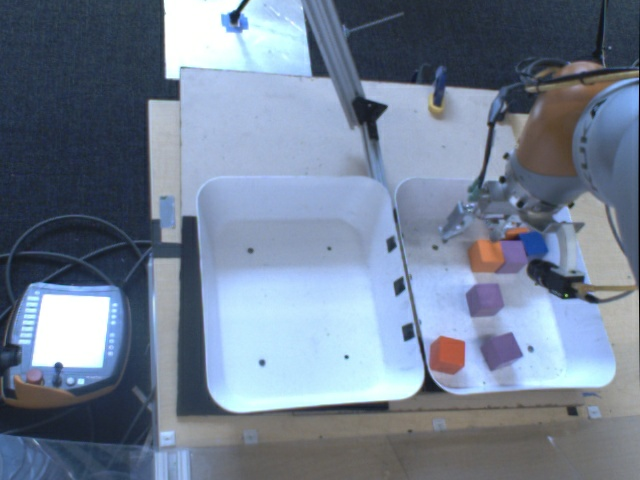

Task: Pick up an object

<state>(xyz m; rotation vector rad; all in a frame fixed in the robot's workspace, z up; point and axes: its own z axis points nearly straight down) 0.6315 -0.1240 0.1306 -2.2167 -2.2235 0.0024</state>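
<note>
big left bin with lots of room, right bin crowded with blocks, orange block sitting square, gripper just beside it, fingers spread, pinching nothing

blocks in right bin, left bin beside it

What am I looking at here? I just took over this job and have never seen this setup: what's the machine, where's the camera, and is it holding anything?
One camera looks down at a slant on a bench with two shallow white bins. The grey arm with the orange band reaches in from the right; its gripper hangs over the right bin. That bin holds small blocks: two orange, three purple and one blue. Nothing is visibly between the fingers. The left bin sits beside it; a control pendant lies off the bench.
</note>
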